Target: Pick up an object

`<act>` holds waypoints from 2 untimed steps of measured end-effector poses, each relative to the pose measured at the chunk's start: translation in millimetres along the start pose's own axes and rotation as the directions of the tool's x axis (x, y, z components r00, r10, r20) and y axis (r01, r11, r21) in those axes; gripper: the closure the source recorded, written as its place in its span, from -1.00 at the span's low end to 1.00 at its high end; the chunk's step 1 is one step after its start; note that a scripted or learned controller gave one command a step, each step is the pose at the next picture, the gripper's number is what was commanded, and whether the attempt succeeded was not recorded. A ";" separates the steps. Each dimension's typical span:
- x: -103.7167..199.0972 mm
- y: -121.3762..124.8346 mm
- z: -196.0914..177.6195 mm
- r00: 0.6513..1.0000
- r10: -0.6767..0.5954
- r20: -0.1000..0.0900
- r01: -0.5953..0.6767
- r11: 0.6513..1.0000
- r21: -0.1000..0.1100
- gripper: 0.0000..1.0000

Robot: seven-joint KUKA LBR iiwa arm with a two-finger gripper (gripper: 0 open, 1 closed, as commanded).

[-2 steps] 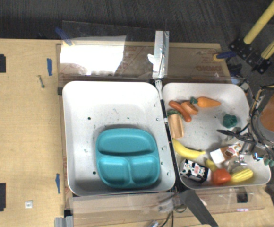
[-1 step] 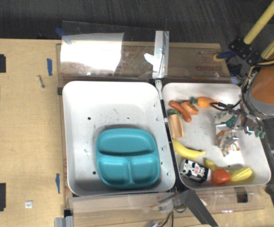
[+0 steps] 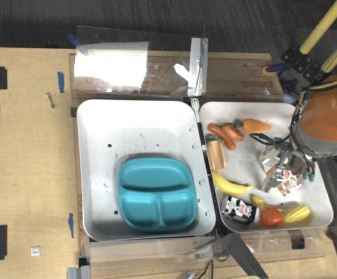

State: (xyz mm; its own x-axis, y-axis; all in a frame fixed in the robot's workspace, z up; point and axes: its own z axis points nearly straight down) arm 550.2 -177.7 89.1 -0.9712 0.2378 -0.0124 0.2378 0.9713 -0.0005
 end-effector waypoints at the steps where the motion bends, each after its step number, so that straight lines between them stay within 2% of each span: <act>1: -103.8 9.4 0.3 0.998 0.041 -0.054 -0.041 0.999 0.009 -1.00; 2: -53.1 -31.0 0.6 0.991 0.134 -0.003 -0.134 0.991 0.001 -1.00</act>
State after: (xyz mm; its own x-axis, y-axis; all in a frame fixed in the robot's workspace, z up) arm 594.4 -220.4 89.1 -0.9307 0.3656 -0.0091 0.3656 0.9308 0.0002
